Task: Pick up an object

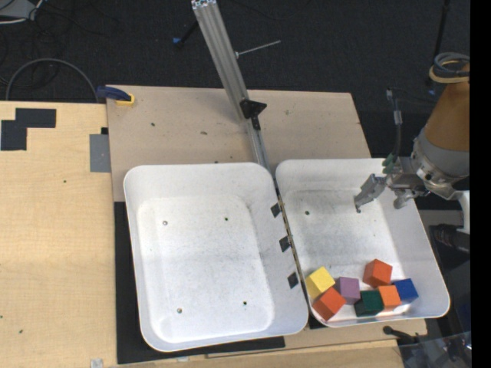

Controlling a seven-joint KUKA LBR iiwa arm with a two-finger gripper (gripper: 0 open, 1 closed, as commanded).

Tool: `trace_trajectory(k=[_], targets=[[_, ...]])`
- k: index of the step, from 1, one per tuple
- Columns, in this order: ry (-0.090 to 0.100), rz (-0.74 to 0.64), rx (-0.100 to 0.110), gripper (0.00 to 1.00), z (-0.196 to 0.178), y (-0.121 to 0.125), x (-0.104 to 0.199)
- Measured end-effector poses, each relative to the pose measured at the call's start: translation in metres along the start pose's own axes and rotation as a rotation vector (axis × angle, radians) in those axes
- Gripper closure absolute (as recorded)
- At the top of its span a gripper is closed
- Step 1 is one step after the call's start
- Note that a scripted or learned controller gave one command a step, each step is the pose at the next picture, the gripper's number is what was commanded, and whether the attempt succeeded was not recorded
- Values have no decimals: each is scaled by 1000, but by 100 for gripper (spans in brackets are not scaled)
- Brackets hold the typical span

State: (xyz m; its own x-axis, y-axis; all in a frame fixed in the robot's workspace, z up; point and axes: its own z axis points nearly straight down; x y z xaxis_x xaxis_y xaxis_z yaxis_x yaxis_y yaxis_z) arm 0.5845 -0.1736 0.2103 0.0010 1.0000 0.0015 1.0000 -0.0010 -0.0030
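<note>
Item: two-finger metal gripper on the grey arm with orange band, poised at right of frame over the upper part of the right shallow white plastic bin; fingers spread apart, nothing between them, presumably readied for a descent. Candidate objects: small cubes clustered in that bin's lower corner, likely where they slid to rest — yellow cube, orange-red cube, lilac cube, dark green cube, red cube, orange cube, blue cube — well apart from the gripper
</note>
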Motion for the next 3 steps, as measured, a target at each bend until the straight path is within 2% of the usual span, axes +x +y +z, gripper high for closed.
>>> trace_trajectory(k=[1, 2, 3], targets=[[0, -3, 3, 0, 9, -9, 12], [1, -1, 2, 100, -1, -9, 10], [2, -8, -1, 100, -15, 6, 128]])
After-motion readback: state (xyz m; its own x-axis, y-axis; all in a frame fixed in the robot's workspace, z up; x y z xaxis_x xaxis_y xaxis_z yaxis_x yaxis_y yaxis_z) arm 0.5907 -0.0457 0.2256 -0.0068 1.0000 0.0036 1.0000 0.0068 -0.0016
